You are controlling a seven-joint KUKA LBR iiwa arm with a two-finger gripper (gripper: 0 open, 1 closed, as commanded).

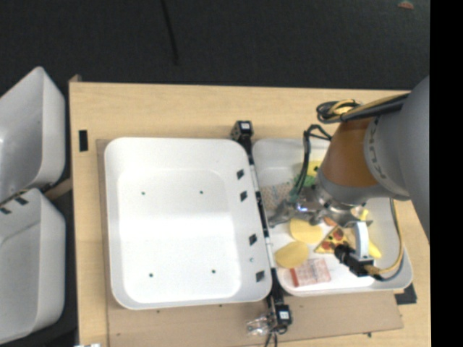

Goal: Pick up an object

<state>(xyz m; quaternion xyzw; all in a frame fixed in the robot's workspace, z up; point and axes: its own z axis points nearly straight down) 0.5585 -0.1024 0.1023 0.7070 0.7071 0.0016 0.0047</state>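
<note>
Camera view | pincer in right bin | yellow pieces just beside

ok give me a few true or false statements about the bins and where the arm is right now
1. The arm is down over the right bin. True.
2. The left bin holds a heap of objects. False: the objects lie in the right bin.
3. A yellow round object lies in the right bin near the wall between the bins. True.
4. A red and white packet lies on the bench outside both bins. False: it lies inside the right bin, near its front edge.
5. The two bins sit side by side on a wooden bench. True.
</note>
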